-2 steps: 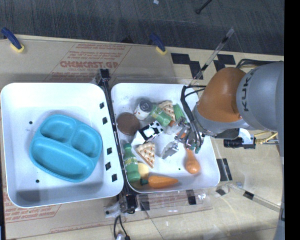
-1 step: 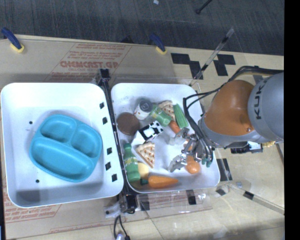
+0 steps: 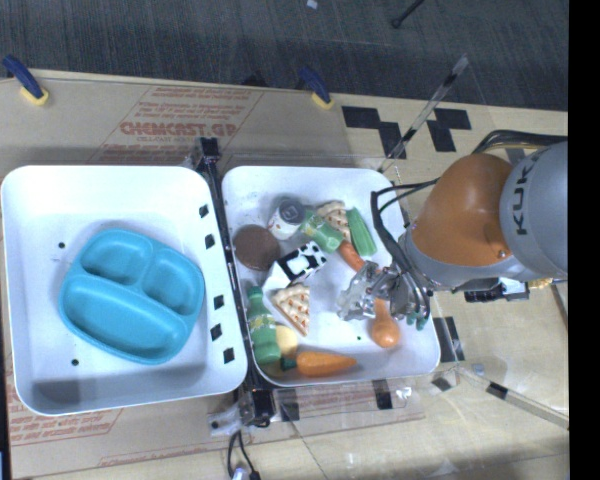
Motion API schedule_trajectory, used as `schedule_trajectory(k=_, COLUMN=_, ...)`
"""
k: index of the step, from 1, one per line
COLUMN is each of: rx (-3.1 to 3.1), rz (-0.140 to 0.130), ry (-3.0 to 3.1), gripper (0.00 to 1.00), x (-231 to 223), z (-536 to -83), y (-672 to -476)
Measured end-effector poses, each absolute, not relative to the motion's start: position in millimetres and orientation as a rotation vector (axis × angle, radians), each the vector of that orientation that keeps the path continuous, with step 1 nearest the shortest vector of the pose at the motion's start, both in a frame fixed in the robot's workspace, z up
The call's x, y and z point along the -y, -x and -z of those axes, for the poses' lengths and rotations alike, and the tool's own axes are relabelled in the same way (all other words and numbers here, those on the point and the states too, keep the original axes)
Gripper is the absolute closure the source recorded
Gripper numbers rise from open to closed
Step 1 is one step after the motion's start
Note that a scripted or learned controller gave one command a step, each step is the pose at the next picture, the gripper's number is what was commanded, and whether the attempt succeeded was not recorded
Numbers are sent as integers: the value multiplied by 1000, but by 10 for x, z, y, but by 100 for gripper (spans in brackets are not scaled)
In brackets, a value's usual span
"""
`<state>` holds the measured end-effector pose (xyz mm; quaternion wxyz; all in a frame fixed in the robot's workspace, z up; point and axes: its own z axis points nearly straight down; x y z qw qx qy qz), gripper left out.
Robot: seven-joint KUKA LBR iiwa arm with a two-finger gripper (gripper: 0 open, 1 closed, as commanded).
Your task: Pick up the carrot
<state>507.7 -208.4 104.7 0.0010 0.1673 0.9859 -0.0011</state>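
Along the right bin's (image 3: 242,183) near wall I see the carrot (image 3: 323,364), stiff, smooth, best pinched mid-body; gripper (image 3: 365,298) finger spread I cannot tell.

A robotics lab: a KUKA arm (image 3: 480,218) reaches over a cardboard-covered table (image 3: 160,118) held by clamps (image 3: 25,78), with two white bins (image 3: 20,268) of toy food (image 3: 300,308), cables, and dark carpet (image 3: 180,18) beyond.

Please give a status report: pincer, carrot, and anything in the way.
Pincer low in right bin, holding nothing seen. Carrot lying free by near wall, apart from pincer. Orange pear-shaped toy sits between them.
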Motion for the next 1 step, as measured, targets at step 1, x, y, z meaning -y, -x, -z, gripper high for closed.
schedule_trajectory(k=1, rx=-3096, rz=4, ry=-524, gripper=0, x=2085, z=-1046, y=-5076)
